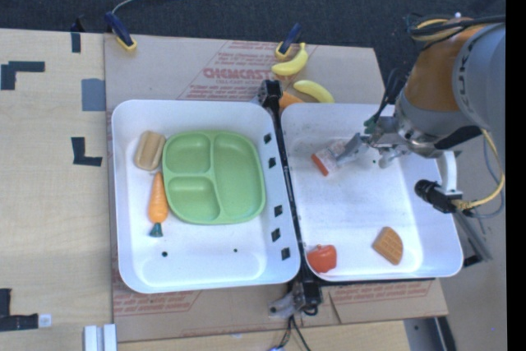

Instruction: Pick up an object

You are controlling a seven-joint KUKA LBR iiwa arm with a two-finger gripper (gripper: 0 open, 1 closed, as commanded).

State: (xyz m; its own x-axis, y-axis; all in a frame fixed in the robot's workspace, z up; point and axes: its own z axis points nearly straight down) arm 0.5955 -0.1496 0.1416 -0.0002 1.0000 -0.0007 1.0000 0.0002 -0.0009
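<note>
Orange stick [320, 165] sits mid-right in the frame, gripper [341, 150] right by it, can't tell if it's open. Looks like the reach step; next, close on it.

One fixed camera above the bench [49, 177], slanted down on both white bins [131, 259], moderately near.

The grey arm [481, 82] with its orange band reaches in from the right edge of the frame, its wrist bent down and leftward. Its two-finger gripper [345, 150] sits at centre right, pointing toward the left.
</note>
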